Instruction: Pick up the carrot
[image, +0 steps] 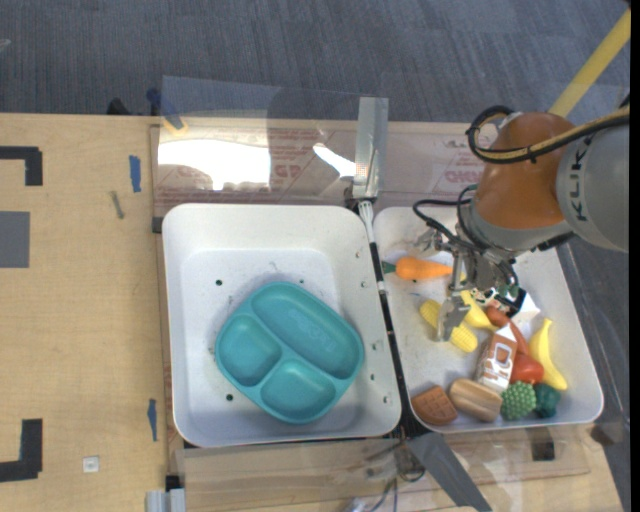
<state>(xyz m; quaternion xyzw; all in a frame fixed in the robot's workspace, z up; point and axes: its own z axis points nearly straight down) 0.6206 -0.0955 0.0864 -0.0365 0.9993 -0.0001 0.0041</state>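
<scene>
Camera view: right bin (585, 400) front holds bread, broccoli, banana (550, 352). Fingers (452, 318) hang over yellow pieces (452, 326), spread or pressed together, cannot tell. Carrot (420, 268) lies farther back, apart. Risk: grabbing the wrong item, knocking the clutter.

The KUKA iiwa arm (600, 190) is pale grey, with rounded casings and part of the dark KUKA lettering on its side. A glossy orange band (520, 175) wraps the bulbous section above the wrist. Black cables (500, 150) loop over the orange dome and trail beneath it. Below sits the gripper (460, 300), a cluster of dark metal parts with slim grey fingers (452, 318).
</scene>
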